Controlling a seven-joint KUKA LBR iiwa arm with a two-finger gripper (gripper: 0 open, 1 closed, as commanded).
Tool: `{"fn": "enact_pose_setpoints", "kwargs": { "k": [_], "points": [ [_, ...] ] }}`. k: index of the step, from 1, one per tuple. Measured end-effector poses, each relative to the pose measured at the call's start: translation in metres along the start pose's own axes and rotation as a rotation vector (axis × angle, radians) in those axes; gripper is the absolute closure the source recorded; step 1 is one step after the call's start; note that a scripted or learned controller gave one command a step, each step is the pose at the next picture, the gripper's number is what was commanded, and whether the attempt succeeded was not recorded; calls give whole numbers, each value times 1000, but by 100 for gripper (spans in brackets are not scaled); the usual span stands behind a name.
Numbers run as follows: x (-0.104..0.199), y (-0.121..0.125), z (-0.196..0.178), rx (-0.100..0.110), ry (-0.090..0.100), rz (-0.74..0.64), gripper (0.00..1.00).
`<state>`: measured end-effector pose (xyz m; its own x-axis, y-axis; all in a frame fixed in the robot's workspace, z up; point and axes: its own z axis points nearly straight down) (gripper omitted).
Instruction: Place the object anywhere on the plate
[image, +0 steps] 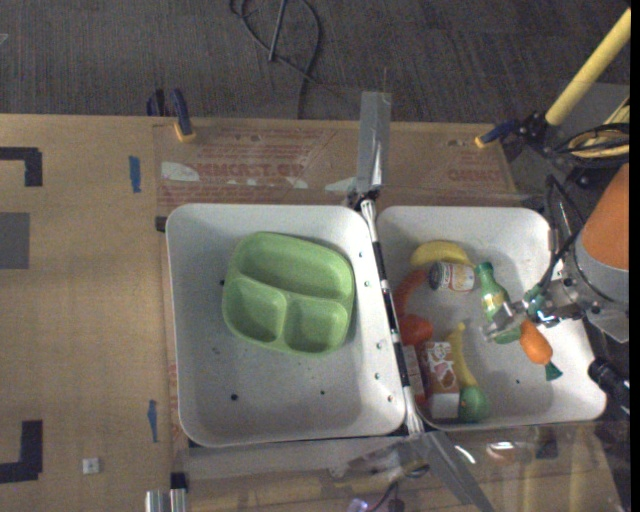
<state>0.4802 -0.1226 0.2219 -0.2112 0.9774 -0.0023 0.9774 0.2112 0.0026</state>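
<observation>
From above, my gripper (522, 310) sits low over the right bin (520, 225), reaching in from the right side, and I cannot tell from this slant whether it is apart or together. It hangs right at the green bottle (491, 300), which lies tilted in the middle of that bin; whether I am actually touching the bottle is not clear. Just right of the bottle and below my wrist lies an orange carrot (538, 346) with a green tip. A yellow banana (440, 251) curves along the far side of the bin, with a small jar (453, 277) lying just near of it, beside the bottle's neck. Further left, a red curved piece (408, 295) runs down to a red pepper-like thing (417, 329). Along the near edge I see a small red carton (438, 366), a yellow stick-shaped item (463, 362) and a green round fruit (474, 403), all close together.

The green divided plate (290, 291) rests in the far half of the left bin (270, 400), well apart from my gripper, with nothing on it.
</observation>
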Motion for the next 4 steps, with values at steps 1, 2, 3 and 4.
{"fn": "enact_pose_setpoints", "kwargs": {
  "k": [1,2,3,4],
  "points": [
    [24,105,-41,1,1,57,100],
    [89,163,-43,0,0,53,100],
    [151,194,4,5,3,-33,100],
    [150,194,4,5,2,-32,0]
  ]
}}
